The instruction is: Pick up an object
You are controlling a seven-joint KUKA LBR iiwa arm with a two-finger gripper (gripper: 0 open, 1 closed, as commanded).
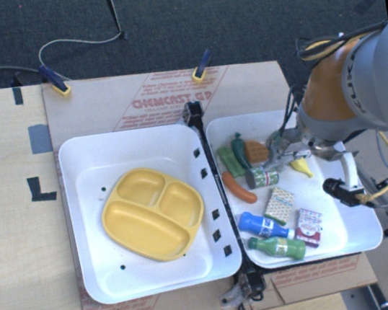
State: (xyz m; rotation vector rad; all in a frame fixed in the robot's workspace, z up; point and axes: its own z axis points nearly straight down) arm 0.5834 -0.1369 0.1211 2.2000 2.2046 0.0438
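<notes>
Fingers [277, 161] low in right bin [360, 234], apparently touching small can [262, 176], spread unclear

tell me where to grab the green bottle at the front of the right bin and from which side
Grip the green bottle across its wider body, near the middle, coming straight down from above. It lies flat on its side, long axis running roughly left-right, so fingers should close across the short axis. The blue bottle lies just behind it, so finger room on that side looks tight.
</notes>
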